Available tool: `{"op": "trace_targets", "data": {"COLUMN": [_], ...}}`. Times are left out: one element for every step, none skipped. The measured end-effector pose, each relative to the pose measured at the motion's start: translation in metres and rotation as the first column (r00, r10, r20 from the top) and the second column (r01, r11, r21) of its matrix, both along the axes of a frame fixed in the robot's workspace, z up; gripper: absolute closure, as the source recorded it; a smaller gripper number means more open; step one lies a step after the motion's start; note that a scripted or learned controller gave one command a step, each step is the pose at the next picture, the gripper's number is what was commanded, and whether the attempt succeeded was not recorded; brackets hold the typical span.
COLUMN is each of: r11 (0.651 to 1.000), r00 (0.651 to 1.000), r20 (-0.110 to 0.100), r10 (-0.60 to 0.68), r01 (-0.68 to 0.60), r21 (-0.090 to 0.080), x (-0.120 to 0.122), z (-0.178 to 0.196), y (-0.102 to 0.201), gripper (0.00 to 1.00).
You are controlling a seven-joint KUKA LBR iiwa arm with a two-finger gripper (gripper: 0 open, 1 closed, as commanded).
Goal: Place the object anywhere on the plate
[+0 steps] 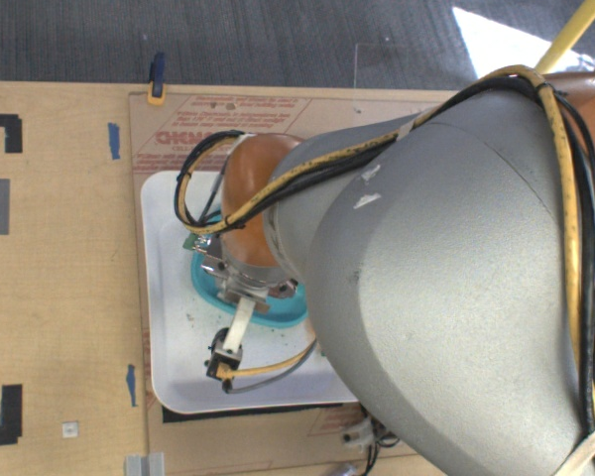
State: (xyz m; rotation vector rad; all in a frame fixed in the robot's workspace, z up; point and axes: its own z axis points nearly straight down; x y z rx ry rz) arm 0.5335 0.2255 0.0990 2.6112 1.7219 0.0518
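Observation:
A teal plate (278, 312) lies in the white bin (167, 296), and I see just its front rim as a curved band. My gripper (244, 288) hangs straight over the plate, below the orange wrist band (253, 191). Its metal body covers the middle of the plate and anything lying there. A white stalk (238, 325) runs from the gripper toward the bin's front and ends in a black plug (221, 360) with a yellow cable.
The big grey arm (446, 276) covers the right half of the view and the bin under it. A cardboard sheet (228, 117) with red print lies behind the bin. The wooden bench (59, 266) spreads to the left, with blue tape marks.

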Motion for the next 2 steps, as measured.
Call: {"op": "trace_targets", "data": {"r11": [0.989, 0.989], "r00": [0.989, 0.988], "r20": [-0.029, -0.039], "r10": [-0.147, -0.146], "r01": [0.147, 0.146], "r21": [-0.002, -0.009], "x": [0.0397, 0.0378], "z": [0.2409, 0.2350], "y": [-0.0003, 0.0003], "gripper": [1.00, 0.00]}}
